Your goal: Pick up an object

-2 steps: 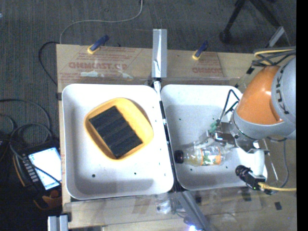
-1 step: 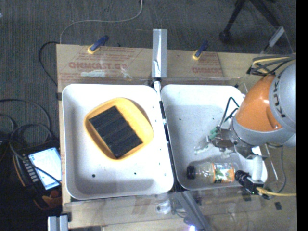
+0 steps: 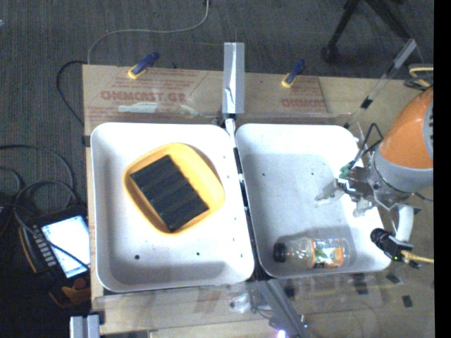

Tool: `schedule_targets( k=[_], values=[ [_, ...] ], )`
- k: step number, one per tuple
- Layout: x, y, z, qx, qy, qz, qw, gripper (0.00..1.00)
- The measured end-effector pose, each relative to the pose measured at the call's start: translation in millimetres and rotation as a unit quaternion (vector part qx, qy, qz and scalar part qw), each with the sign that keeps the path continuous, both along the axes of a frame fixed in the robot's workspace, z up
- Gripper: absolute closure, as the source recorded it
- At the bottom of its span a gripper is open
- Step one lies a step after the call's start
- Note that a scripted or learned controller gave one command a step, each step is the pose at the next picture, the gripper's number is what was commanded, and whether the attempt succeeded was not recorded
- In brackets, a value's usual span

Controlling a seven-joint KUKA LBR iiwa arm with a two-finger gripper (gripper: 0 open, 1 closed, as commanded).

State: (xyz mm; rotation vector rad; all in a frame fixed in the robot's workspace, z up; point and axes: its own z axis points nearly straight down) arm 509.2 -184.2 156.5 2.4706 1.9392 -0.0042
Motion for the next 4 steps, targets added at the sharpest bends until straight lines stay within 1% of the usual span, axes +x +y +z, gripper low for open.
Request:
schedule_targets(
  k=[1, 2, 3, 4],
  values=[
    [-25.5, 0.2, -5.5, 0.0010, 0.000, 0.125, 0.9921, 0.00],
    [-21.7, 86.5, -65.0, -0.0014, -0.006, 0.182, 0.9833, 0.00],
    [-5.0, 29.0, -11.4, 0.0003, 0.000, 0.171, 0.9853, 0.00],
    [-21.8, 7.7, -65.2, 0.0009, -0.005, 0.247, 0.9690, 0.00]
  ],
)
